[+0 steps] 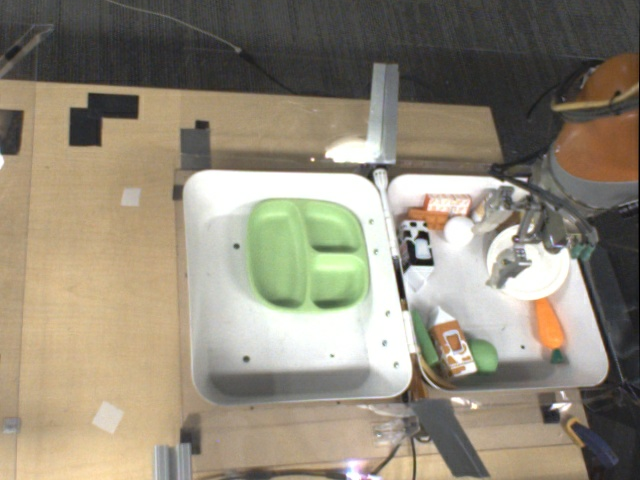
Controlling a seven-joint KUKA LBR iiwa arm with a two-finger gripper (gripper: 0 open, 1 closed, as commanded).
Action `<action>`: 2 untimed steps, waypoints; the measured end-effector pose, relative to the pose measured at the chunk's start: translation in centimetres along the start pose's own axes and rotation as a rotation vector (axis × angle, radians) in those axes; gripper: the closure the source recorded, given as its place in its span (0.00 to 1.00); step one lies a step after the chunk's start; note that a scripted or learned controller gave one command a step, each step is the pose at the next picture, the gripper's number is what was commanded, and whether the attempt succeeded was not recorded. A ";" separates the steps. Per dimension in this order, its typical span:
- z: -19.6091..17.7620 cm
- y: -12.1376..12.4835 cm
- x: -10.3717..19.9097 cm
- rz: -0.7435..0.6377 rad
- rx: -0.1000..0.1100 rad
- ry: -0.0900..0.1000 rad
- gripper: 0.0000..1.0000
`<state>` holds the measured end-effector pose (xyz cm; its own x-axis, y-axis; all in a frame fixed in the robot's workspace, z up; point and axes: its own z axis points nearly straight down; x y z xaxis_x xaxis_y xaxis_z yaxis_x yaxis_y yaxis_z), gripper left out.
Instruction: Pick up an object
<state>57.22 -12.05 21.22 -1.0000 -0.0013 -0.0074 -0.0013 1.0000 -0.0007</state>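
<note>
Two white bins sit on a wooden bench. My gripper (pixel 517 258) hovers over a white disc (pixel 530 273) in the right bin (pixel 590 363), fingers apparently spread, holding nothing. I should descend squarely astride its rim before closing.

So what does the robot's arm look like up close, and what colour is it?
The arm is chunky and rounded, grey with a shiny orange band near the wrist. Its tool is small, made of silvery grey metal parts, and thin dark cables loop around it. I can't make out any writing or markings on it.
</note>
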 end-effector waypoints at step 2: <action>12.0 0.5 7.7 0.064 0.000 -0.018 0.00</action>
<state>49.58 -11.54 9.20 -0.9977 0.0623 -0.0249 0.0623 0.9981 0.0000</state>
